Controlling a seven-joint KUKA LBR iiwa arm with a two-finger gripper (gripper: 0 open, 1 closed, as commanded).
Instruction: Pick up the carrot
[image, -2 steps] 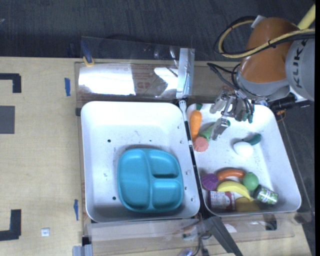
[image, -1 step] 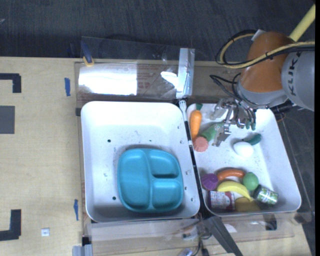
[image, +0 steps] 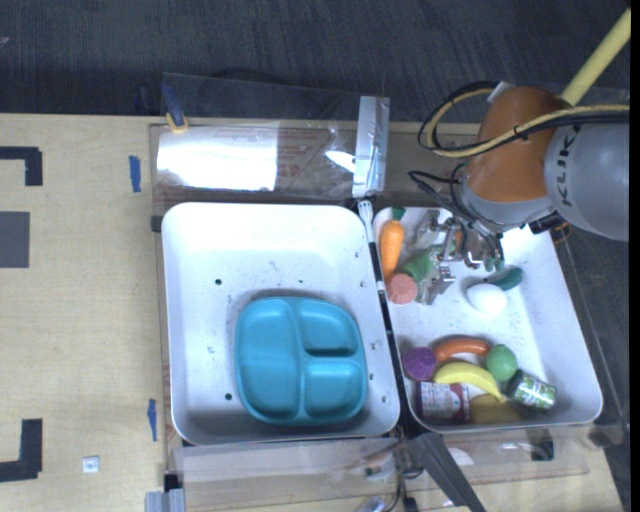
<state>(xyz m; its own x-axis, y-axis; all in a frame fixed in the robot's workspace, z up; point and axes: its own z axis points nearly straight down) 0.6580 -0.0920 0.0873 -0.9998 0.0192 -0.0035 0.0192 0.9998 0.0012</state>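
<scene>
Simply tapered, smooth orange carrot (image: 391, 243)

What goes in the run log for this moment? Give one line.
task: pick carrot | orange carrot: right white bin, far-left corner, not held | gripper: beside carrot

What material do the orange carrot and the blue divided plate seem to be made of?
The orange carrot with a green top, lying at the left edge of the right white bin, looks like moulded plastic: its colour is even and the surface smooth, so it is probably a toy. The blue divided plate in the left white bin also looks plastic, matte, with soft rounded compartment edges.
</scene>
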